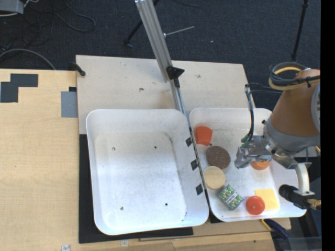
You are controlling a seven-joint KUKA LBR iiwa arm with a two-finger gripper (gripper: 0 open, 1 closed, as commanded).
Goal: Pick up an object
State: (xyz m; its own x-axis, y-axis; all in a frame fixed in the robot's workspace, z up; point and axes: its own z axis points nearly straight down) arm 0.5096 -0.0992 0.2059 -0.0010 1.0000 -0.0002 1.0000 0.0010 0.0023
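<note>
The gripper (246, 157) hung low in the right bin (230, 120), just right of the brown disc (218, 156), with an orange ball (260, 164) touching its right side; its state could not be told. Above-left of the disc stood an orange cup (203, 135); below it lay a tan disc (214, 177), a green block (230, 196), a red ball (255, 205) and a yellow block (267, 197).

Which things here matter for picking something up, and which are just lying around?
Part of the job:
gripper
orange object beside it
right bin

Lying about:
orange cup
brown disc
tan disc
green-patterned block
red piece
yellow block
left bin
</note>
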